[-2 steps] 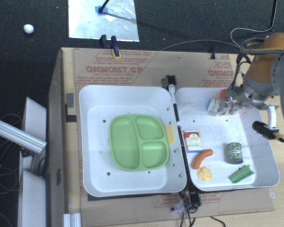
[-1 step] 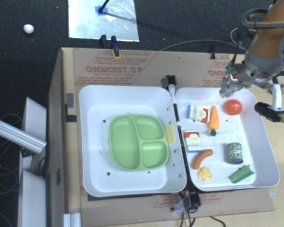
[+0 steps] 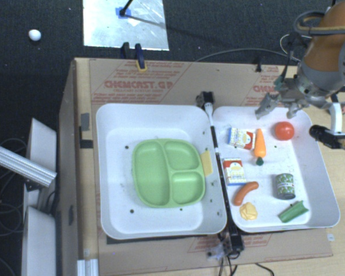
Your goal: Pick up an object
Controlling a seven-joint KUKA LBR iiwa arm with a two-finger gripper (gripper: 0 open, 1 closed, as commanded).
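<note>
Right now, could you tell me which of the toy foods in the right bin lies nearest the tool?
The red tomato, at the bin's far right, just below the tool; the carrot and the other items lie farther off.

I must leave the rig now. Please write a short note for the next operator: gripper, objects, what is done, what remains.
Gripper: open, holding nothing, above the far edge of the right bin.
Right bin: tomato, carrot, two small cartons, sausage, can, a yellow piece, a green piece.
Left bin: green divided plate.
Done: nothing picked.
Left: grasp one object.

"CHEMCAST GP" in red on brown board (image 3: pixel 139 85), repeated at right
</note>
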